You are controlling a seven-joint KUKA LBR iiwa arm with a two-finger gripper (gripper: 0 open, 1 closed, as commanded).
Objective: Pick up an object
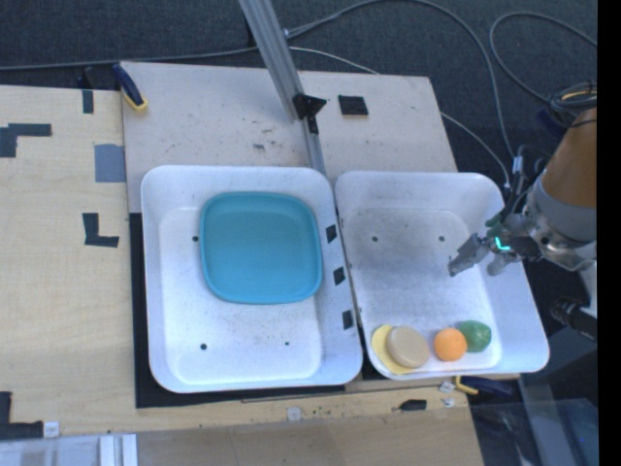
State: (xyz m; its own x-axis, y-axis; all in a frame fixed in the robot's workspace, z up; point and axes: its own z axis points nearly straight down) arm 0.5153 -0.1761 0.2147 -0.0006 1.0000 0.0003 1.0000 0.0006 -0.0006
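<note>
Claw (477, 257): fingers spread apart, holding nothing, above right bin (388, 202)
Right bin's near edge: beige disc (408, 347), orange ball (449, 345), green object (475, 335)
Left bin (175, 289): teal plate (260, 247)

1 fixed camera above the bench (58, 260) looks down slantwise on 2 bins (165, 289).

dark carpet floor (408, 27), wooden bench (58, 260), cables (466, 37)

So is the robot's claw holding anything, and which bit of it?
No, nothing sits between the fingers of the gripper; it hangs over the right bin, apart from the orange ball.
</note>
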